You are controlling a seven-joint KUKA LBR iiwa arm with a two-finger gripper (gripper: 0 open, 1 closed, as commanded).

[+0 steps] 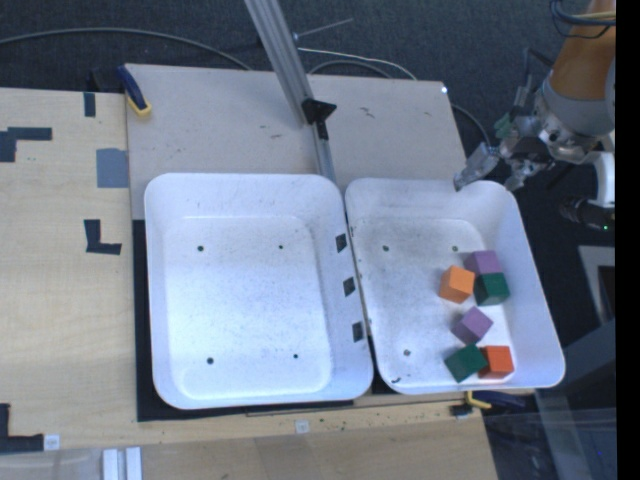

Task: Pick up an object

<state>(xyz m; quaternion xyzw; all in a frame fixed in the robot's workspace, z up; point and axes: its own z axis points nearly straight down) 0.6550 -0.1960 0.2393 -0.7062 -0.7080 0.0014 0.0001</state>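
Scuffed white right bin [420, 238] holds matte blocks [478, 313] (cube-shaped); claw [478, 168] state unclear.

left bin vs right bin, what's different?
The left shallow white bin has a bare floor; the right shallow white bin holds six small blocks, orange, purple and green, clustered at its right side. The end effector sits at the right bin's far rim, well away from the left bin. Both are white, speckled, similar in size.

Six blocks [478, 313] are sitting clustered in the right bin [400, 268]; my gripper [485, 168] is hovering over its far right corner, left bin [170, 268] alongside.
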